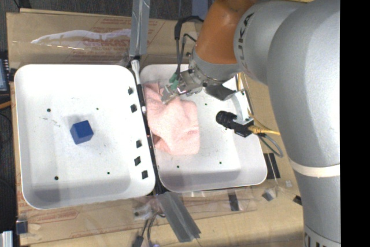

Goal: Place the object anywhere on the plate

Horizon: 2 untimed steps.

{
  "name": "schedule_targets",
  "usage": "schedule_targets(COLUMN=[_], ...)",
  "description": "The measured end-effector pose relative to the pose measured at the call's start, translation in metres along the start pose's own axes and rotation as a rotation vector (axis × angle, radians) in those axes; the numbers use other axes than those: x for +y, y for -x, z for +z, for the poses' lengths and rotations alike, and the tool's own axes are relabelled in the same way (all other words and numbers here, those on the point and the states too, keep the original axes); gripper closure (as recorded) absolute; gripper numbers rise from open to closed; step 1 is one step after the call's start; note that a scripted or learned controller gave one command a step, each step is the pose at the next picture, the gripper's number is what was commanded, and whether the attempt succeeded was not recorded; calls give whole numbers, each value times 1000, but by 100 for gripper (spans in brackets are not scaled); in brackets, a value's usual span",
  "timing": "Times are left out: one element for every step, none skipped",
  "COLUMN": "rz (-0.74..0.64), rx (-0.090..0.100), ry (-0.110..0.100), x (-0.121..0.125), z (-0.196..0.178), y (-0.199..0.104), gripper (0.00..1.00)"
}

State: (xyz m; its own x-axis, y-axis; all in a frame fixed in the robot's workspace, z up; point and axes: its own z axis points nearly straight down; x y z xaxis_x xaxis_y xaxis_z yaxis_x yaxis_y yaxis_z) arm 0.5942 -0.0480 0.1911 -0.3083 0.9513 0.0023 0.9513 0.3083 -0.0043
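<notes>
The claw (175, 87) is seen at the upper edge of the pink cloth (173, 121) in the right bin (231, 173); its grip state cannot be told. The blue cube (82, 131) is set mid-floor in the left bin (34, 194), well apart from every wall.

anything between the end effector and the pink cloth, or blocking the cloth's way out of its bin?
Nothing visible between them: the end effector sits right at the pink cloth's upper edge in the right bin. No plate visible; the left bin holds a blue cube.

Left bin (34, 95): open floor around the blue cube (81, 131).
Right bin (231, 165): pink cloth (173, 121) covers its left half; arm (277, 49) overhead.
</notes>
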Motion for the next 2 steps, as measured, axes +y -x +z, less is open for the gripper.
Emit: schedule_targets(rz=[-9,-417], rx=[-1,-2], ry=[2,0], x=[0,13], z=[-40,-30], y=[-1,-49], gripper=[100,100])
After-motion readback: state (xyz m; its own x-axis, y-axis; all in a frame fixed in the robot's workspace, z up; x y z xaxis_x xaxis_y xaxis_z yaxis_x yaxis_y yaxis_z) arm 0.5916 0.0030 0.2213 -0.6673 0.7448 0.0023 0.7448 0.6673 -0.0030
